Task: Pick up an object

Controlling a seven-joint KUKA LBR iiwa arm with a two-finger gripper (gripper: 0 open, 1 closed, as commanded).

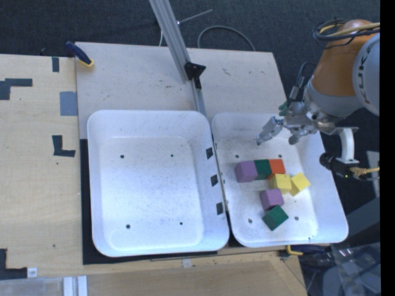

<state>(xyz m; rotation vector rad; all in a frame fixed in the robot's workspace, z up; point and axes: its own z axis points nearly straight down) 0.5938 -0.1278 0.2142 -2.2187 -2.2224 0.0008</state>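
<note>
Several small blocks lie in the right bin [247, 131]: a purple block [245, 171], a green block [263, 168], an orange block [277, 165], two yellow blocks [282, 182] [300, 183], a second purple block [271, 198] and a dark green block [275, 217]. My gripper [279, 135] hangs over the bin's far part, above and beyond the cluster, its fingers [266, 132] spread open with nothing between them.
The left bin [99, 125] sits beside the right one. A slanted metal pole [173, 32] runs down to the divide between the bins. A blue and yellow tool [79, 53] lies at the bench's far left. A cable [225, 32] loops behind.
</note>
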